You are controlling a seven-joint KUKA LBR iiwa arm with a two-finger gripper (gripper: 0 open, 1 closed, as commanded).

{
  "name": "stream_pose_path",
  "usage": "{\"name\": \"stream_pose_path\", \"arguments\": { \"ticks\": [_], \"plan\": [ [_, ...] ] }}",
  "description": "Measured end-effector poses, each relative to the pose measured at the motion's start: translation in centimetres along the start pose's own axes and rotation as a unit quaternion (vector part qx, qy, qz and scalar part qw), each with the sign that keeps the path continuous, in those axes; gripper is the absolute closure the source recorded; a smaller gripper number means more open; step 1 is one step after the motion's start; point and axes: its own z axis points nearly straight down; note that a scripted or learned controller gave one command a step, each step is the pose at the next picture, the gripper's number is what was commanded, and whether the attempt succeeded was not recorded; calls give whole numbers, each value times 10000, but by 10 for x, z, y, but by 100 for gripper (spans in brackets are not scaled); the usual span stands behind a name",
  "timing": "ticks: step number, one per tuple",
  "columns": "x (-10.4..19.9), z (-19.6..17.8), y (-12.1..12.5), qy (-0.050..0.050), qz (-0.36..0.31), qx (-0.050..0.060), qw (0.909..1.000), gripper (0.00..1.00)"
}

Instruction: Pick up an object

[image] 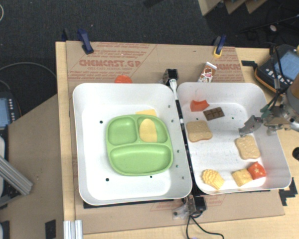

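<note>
So the gripper point(246, 127) is hovering mid-right of the frame, over the right bin point(224, 91), gripping nothing; can't tell how wide it's sitting. Nearest target, the cracker point(247, 147), is lying just below it. Still approaching, I'd guess: next it's needing to drop down.

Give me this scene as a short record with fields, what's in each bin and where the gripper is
left bin: green tray with a yellow piece in its upper right compartment; yellow slice behind the tray
right bin: red piece, brown bar, two crackers, yellow ridged piece, yellow block, red tomato-like piece
gripper: over the right bin's right side, above the right cracker, holding nothing visible
bench: small carton behind the right bin
</note>
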Motion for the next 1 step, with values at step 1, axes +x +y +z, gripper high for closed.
{"name": "stream_pose_path", "arguments": {
  "ticks": [1],
  "plan": [
    [-19, 101, 19, 24, -14, 13, 10000, 0]
  ]
}}
